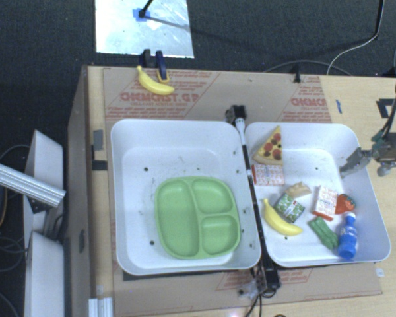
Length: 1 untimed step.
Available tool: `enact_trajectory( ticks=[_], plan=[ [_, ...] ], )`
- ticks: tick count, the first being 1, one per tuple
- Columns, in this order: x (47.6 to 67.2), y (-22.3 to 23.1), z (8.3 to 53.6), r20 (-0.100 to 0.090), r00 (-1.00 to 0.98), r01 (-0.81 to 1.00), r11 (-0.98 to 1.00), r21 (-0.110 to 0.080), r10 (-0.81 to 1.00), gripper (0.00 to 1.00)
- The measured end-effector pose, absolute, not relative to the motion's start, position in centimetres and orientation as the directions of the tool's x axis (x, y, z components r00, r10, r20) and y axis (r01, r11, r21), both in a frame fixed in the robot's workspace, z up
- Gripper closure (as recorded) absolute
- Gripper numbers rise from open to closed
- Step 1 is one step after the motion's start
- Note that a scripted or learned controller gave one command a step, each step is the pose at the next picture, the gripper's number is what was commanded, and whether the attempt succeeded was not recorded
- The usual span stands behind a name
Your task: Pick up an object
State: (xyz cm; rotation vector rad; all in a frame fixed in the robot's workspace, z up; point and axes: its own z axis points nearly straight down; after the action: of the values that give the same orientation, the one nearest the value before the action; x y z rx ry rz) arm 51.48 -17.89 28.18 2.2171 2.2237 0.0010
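Dark carpet surrounds a cardboard-topped bench (pixel 204 88) that carries two shallow white bins side by side. At the frame's right edge, a grey gripper (pixel 366 157) reaches over the upper right rim of the right bin (pixel 317 137); whether it is spread or pressed together cannot be told, and nothing shows in its grasp. Below and left of it, inside that bin, lie a pizza slice (pixel 269 146), a red-and-white card (pixel 268 174), a green can (pixel 290 207), a banana (pixel 280 219), a white-and-red carton (pixel 326 201), a green pickle-like piece (pixel 324 234) and a blue bottle (pixel 348 238). A green divided tray (pixel 197 216) sits in the left bin (pixel 135 157). A second banana (pixel 153 82) rests on the bench at the upper left.
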Motion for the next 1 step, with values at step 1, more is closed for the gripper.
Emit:
enact_trajectory(
  ticks=[1],
  plan=[
    [50.9,-12.01,13.55,0.001,-0.003,1.0,0.003,-0.002,1.0,0.0]
  ],
)
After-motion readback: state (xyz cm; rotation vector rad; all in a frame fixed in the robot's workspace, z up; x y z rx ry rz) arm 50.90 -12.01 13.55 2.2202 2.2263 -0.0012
